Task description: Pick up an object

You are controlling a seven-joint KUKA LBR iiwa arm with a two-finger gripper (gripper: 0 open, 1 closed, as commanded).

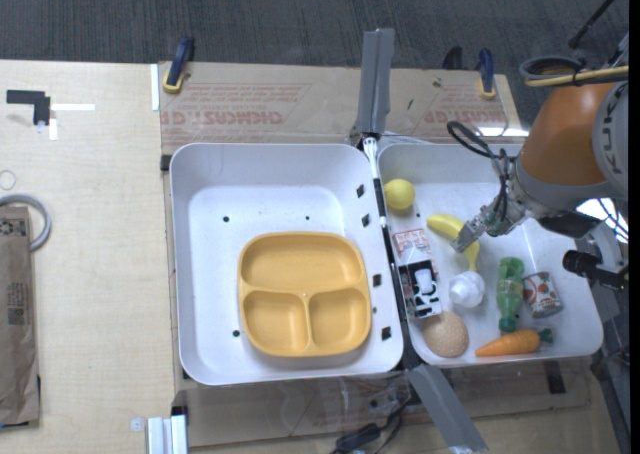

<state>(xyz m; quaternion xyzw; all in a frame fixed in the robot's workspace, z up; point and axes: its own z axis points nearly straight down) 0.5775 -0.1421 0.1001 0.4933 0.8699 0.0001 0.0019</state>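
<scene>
My gripper (471, 233) hangs low over the right bin (580, 347), at the right end of a yellow banana (443, 225). It seems to touch the banana, but I see nothing clearly held. Close by lie a yellow lemon (399, 193), a white round object (466, 289), a green object (511, 287), a small can (541, 293), an orange carrot (510, 343) and a tan oval object (447, 334). A black and white box (423, 287) and a small red and white carton (410, 240) lean along the bin's left wall.
The left bin (200, 242) holds a yellow divided plate (303, 293). A grey divider bar (376, 82) stands behind the bins. The arm's orange band (565, 137) looms over the right bin's far corner. A brown paper bag (15, 312) lies at the far left.
</scene>
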